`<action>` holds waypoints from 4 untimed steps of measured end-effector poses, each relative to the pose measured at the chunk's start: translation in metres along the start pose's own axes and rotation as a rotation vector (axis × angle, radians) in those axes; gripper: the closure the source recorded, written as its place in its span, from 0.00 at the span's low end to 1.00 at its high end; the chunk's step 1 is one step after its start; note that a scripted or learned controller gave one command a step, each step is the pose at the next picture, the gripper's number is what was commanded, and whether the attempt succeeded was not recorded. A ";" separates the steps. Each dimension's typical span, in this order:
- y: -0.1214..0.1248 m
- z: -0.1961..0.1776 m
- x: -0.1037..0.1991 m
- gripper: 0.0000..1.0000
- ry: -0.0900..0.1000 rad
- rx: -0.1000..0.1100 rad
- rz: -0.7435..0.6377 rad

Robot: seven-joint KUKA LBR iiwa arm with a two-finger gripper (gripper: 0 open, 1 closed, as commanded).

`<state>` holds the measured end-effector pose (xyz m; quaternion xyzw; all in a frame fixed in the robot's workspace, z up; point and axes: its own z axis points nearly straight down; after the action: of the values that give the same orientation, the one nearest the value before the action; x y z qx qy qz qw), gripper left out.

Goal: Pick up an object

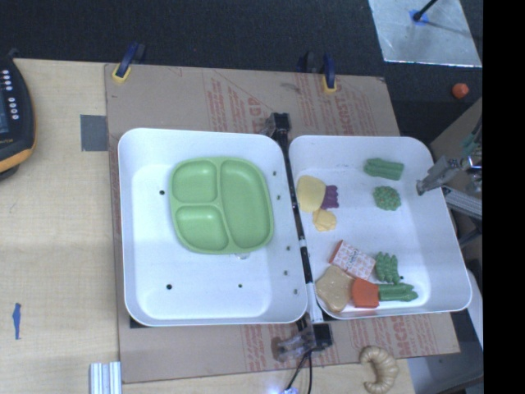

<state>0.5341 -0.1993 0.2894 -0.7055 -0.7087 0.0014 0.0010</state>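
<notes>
While my end effector (426, 184) waits at the right bin's (435, 245) far edge, its grip unreadable, the toy food sits loose for picking: a green pod (384, 168) nearest, bread (334, 289) and carrot piece (365, 294) clustered near the front. Left bin holds a green plate (221, 204).
</notes>
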 end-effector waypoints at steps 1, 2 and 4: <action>-0.062 0.103 0.027 0.00 0.007 0.014 0.000; -0.034 0.198 0.029 0.00 0.003 -0.001 0.000; 0.051 0.196 0.097 0.00 0.000 -0.006 -0.001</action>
<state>0.5839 -0.1020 0.0927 -0.7051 -0.7091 -0.0008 -0.0008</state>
